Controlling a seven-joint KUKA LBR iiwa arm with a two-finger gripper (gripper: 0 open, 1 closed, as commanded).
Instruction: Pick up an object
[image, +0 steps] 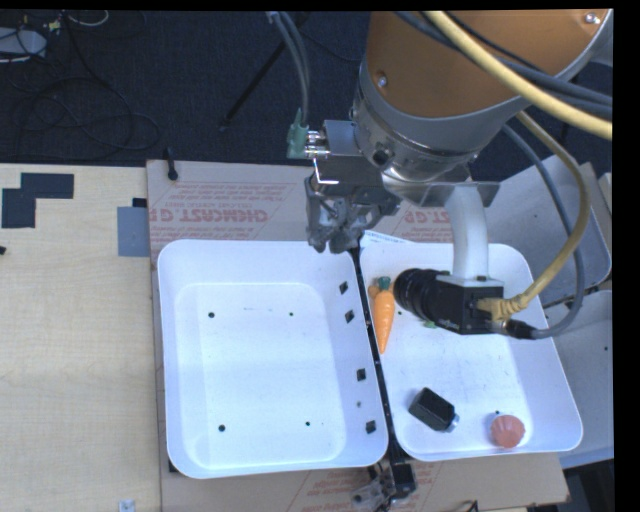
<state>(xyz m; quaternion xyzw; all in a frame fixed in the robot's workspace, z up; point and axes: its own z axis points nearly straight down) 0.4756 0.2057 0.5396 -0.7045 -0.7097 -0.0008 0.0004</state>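
An orange carrot (382, 316) with a green top lies in the right bin (545, 400), close against the divider. A small black block (433, 409) rests near that bin's front, and a pinkish-red ball (507, 430) sits to its right by the front rim. My gripper (335, 235) hangs over the far end of the divider between the two bins, behind and slightly left of the carrot. Nothing shows in its grasp.
The left bin (190, 300) stands beside the right one, on cardboard (230, 205). A black cylindrical unit (445, 300) mounted on the arm hovers over the right bin next to the carrot. Yellow and grey cables (560, 260) loop at the right.
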